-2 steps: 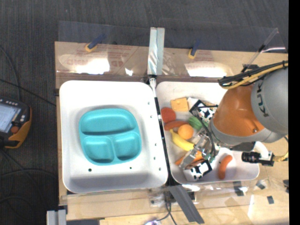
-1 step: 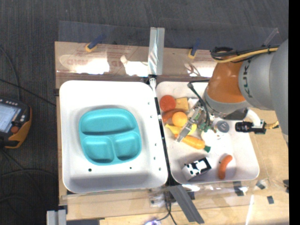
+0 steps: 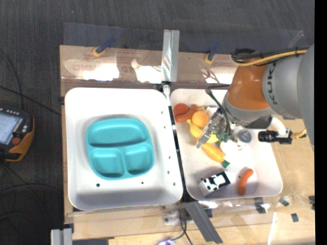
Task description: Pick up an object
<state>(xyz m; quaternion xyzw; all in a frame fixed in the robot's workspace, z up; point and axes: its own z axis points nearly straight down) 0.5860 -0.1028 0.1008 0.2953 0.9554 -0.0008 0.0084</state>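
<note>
While the gripper (image 3: 212,131) hangs low over the carrot (image 3: 213,152) in the right bin (image 3: 265,182), finger state indiscernible, no lift is evident.

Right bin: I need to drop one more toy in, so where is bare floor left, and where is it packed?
In the right bin, bare floor lies along the right wall beyond the sausage, and in the front-left corner left of the black-and-white toy. Its upper left is crowded: tomato, orange, lemon, carrot and the gripper bunch there.

Bright overhead light, glare on back panel (image 3: 117,68), sharp
</note>
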